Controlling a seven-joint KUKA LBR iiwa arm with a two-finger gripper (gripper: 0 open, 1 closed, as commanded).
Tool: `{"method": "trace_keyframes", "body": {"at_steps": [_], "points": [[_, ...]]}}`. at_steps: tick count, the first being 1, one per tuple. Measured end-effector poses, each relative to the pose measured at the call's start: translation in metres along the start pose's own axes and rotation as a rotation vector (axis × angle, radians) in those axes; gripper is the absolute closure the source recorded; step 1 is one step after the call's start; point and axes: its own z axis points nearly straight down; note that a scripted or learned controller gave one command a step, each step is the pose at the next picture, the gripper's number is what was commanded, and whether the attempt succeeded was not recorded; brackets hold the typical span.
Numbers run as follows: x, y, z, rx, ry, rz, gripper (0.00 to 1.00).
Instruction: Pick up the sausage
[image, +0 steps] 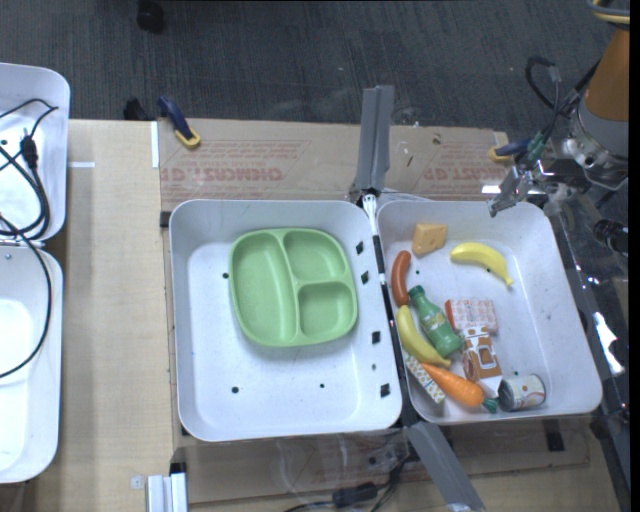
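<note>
The sausage (400, 277) is a reddish-orange link lying upright along the left wall of the right bin (560, 300), just above a green bottle (433, 321). My gripper (520, 186) hangs above the right bin's far right corner, well away from the sausage, with its fingers apart and nothing between them. The arm's orange band (612, 92) shows at the top right.
The right bin also holds a cheese wedge (430, 238), two bananas (484, 258) (416, 338), a carrot (455, 388), a small carton (474, 318) and a can (522, 391). The left bin (200, 380) holds a green divided plate (294, 286). A clamp (178, 124) lies on the bench.
</note>
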Motion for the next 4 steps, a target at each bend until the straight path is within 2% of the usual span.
{"method": "trace_keyframes", "body": {"at_steps": [1, 2, 3, 4], "points": [[0.069, 0.004, 0.116, 0.002, 0.000, 0.019, 0.00], [0.103, -0.004, 0.064, -0.002, -0.002, -0.205, 0.00], [0.215, -0.015, 0.064, 0.001, -0.001, -0.253, 0.00], [0.151, -0.052, 0.064, 0.001, -0.002, -0.283, 0.00]]}}
